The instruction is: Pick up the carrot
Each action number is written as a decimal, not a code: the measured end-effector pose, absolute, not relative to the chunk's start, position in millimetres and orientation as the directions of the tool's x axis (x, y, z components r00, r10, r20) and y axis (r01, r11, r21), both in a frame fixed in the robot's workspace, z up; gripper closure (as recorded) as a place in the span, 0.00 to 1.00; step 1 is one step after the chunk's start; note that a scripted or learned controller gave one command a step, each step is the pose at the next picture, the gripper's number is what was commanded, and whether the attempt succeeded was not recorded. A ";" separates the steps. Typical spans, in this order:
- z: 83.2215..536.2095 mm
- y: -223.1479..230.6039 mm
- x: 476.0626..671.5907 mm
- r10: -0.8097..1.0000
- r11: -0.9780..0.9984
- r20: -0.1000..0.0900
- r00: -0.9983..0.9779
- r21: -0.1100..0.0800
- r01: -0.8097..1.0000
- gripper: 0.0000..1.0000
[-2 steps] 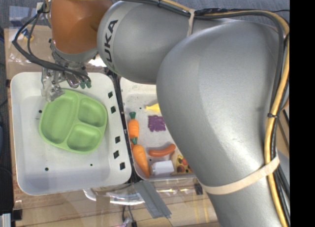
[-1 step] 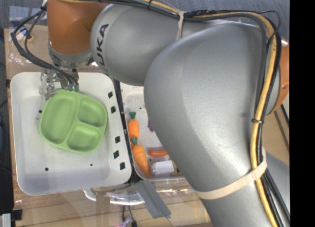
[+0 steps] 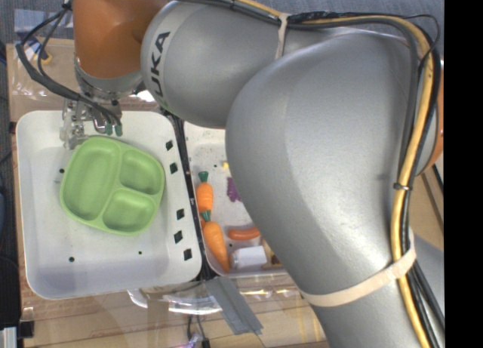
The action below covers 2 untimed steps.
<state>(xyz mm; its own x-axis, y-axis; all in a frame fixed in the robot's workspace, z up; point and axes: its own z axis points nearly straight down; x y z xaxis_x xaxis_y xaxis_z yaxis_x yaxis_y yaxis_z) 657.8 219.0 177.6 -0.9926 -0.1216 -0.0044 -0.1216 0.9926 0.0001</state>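
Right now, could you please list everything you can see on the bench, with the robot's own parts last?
Bins: two, white, side by side; left bin, right bin mostly behind the arm.
Divided plate: one, light green, three compartments, in the left bin.
Carrots: two, orange with green tops, in the right bin by the shared wall; upper carrot, lower carrot.
Sausage-like piece: one, orange-red, right bin.
Small block: one, white, right bin.
Purple item: one, partly hidden.
Arm: grey, orange band.
Tool: above the plate's far edge.
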 end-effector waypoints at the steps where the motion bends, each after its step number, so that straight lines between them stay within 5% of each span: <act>1: 100.1 214.6 658.0 0.106 0.994 -0.014 -0.994 0.009 0.106 1.00; 2: 284.9 218.3 620.7 0.040 0.999 -0.012 -0.999 0.004 0.040 1.00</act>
